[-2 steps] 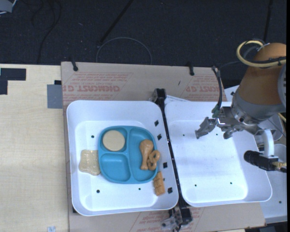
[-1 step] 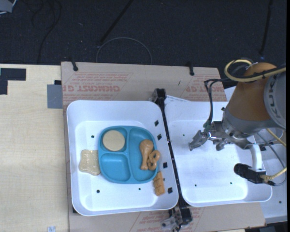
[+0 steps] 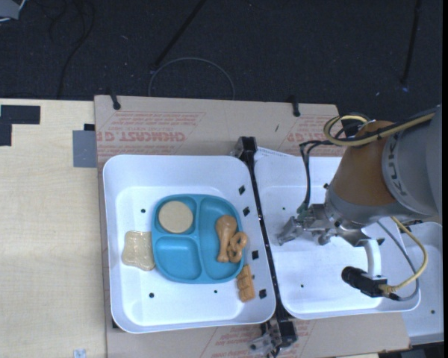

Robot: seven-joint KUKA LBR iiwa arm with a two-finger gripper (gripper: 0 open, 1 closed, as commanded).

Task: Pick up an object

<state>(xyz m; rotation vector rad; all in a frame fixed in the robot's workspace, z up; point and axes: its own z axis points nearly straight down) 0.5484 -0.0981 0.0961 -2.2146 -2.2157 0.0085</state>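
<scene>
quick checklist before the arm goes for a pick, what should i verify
1. Objects to pick in the left bin: ok, a blue tray holds a round cracker and a pretzel.
2. Loose items off the tray: ok, a pale piece at its left, a brown piece at its lower right.
3. Hand over a target: not ok, it is over the right bin.
4. Hand holding nothing: cannot tell.
5. Divider between hand and objects: not ok, must be crossed.

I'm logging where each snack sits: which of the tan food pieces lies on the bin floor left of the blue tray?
The pale, squarish piece against the blue tray's left edge. The round one and twisted one lie in the tray; the small orange-brown one lies right.
</scene>
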